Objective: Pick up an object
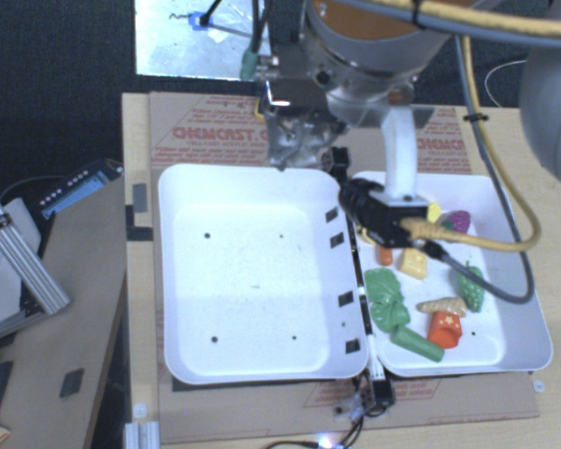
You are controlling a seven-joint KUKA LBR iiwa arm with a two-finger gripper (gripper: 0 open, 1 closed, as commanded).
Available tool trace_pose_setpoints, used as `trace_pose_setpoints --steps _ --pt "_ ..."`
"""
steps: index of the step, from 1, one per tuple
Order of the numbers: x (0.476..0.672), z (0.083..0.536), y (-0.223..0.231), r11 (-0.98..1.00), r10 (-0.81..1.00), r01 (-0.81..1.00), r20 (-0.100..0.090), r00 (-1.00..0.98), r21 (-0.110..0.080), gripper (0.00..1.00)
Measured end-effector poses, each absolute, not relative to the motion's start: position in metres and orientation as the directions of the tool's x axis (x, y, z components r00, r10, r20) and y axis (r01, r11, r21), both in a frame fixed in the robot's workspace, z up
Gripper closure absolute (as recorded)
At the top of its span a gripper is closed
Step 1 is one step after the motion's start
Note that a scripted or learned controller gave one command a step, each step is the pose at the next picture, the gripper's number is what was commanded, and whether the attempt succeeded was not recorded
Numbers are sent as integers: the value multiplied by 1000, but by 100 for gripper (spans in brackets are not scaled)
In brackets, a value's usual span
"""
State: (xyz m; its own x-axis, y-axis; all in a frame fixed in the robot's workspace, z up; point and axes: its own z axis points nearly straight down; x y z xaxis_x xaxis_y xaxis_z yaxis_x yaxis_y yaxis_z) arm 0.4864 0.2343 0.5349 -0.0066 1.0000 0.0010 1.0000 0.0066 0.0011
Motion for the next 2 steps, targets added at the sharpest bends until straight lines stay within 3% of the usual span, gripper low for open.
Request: trace_pose_setpoints --steps 2 --pt "486 535 234 6 1000 1000 1 -6 1 100"
